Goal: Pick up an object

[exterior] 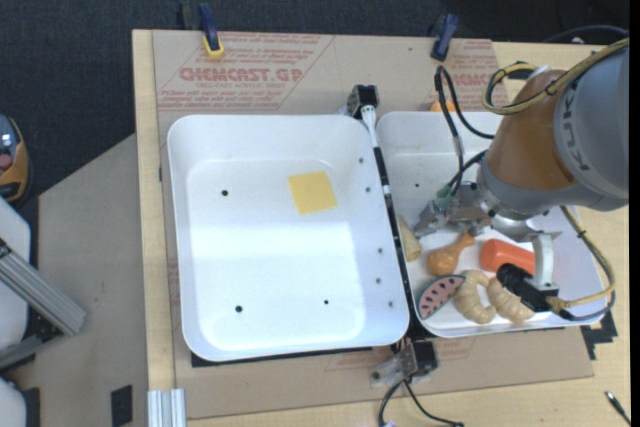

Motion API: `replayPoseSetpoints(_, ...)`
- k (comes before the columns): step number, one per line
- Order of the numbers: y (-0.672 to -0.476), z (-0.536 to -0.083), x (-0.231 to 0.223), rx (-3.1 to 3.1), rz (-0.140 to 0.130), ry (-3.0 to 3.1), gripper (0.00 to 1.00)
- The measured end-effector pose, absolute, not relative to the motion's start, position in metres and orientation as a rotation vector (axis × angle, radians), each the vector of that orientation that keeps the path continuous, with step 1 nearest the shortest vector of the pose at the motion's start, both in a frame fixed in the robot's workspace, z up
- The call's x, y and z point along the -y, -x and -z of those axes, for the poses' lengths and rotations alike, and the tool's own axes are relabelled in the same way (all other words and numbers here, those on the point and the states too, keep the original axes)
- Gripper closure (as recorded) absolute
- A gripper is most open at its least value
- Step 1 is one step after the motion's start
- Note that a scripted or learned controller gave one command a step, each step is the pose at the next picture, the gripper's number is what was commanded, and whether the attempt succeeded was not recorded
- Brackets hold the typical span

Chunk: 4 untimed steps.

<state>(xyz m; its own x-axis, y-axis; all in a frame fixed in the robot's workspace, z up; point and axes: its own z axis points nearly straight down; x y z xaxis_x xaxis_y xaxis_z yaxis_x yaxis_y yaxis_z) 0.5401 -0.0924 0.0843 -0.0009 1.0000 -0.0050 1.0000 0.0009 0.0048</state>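
My gripper point(438, 217) is low in the right bin point(405, 140), near its left wall, below the grey arm with the orange band point(525, 155). Just below it lies a brown-orange pear-shaped object point(449, 256), very close to the gripper's tip. To the right of that is a bright orange piece point(503, 252). A watermelon-slice toy point(437, 295) and two beige curled pieces point(476, 299) point(513, 305) lie along the bin's front edge. I see nothing held in the gripper.
The left bin point(200, 215) holds a flat yellow square point(312, 192) toward its back right. A black divider point(385, 190) runs between the bins. Blue clamps point(209, 23) point(444, 35) grip the board's far edge.
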Motion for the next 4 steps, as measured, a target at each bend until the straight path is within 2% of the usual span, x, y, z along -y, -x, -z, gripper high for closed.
replayPoseSetpoints(1, -0.523, -0.083, 0.127, -2.221, 0.003, -2.229, 0.00)
replayPoseSetpoints(2, -0.570, -0.082, 0.095, -2.225, 0.001, -2.218, 0.00)
replayPoseSetpoints(3, -0.625, -0.082, 0.117, -2.221, 0.001, -2.219, 0.00)
replayPoseSetpoints(4, -0.607, -0.083, 0.149, -2.221, 0.007, -2.229, 0.00)
